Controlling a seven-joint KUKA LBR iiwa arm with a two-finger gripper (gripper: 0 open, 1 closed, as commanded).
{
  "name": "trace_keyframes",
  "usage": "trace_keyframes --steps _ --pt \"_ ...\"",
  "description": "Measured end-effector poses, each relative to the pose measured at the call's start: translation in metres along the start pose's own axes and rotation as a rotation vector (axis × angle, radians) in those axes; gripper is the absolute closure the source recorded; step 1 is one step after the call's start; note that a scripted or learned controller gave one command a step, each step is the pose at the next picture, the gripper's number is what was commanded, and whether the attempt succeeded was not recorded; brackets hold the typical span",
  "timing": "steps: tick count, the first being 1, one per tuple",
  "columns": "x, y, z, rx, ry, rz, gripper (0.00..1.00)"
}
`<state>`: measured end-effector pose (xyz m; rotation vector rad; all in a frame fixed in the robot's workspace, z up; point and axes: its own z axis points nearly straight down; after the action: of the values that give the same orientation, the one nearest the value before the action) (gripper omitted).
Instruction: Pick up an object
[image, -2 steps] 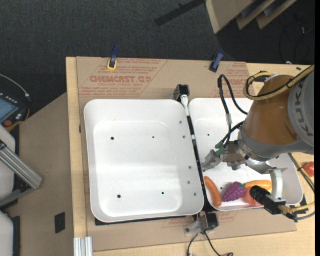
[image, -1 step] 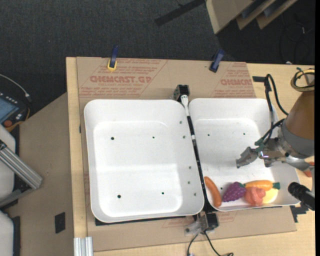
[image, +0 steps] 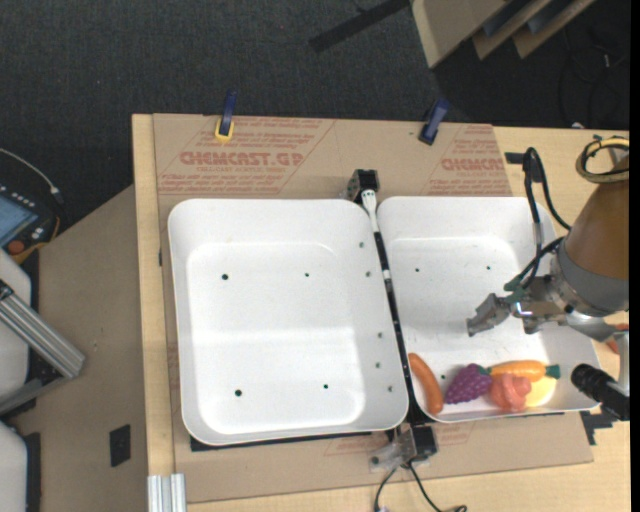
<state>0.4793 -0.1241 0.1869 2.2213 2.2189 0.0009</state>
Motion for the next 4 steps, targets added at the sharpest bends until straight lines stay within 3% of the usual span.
trace_keyframes --steps 1,2,3,4 --pt "-0.096 -0.002 0.060 0.005 -0.001 0.007 0.00" --pt "-0.090 0.000 0.057 0.002 0.001 0.000 0.00" --pt "-0.090 0.000 0.046 0.000 -0.001 0.001 1.00" --pt "-0.100 0.091 -0.080 -0.019 -0.008 -0.006 1.00"
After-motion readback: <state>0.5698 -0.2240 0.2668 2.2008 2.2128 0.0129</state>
